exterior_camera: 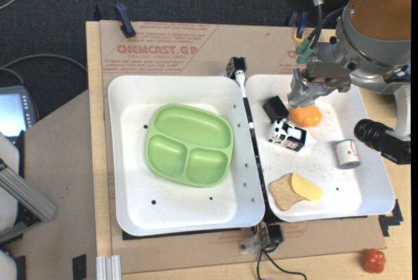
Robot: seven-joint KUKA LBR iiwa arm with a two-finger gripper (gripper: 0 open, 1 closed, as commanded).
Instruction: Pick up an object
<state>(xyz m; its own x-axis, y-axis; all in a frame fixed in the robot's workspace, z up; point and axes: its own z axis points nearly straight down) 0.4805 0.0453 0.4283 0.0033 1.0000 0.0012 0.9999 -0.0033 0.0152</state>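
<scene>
Orange ball [305, 117] in the right bin [375, 203], upper middle, top edge hidden under the gripper [302, 100]. Gripper directly above, touching or nearly so; finger opening impossible to judge, grasp unclear. Just beside: black block [275, 107], black-and-white toy [287, 135]. Further off: small can [347, 154], bread slice with cheese [296, 189]. Green divided plate [189, 144] in the left bin [127, 203].

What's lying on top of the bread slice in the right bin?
A yellow cheese slice lies across the bread slice, covering its right part; the bread beneath it is hidden.
</scene>
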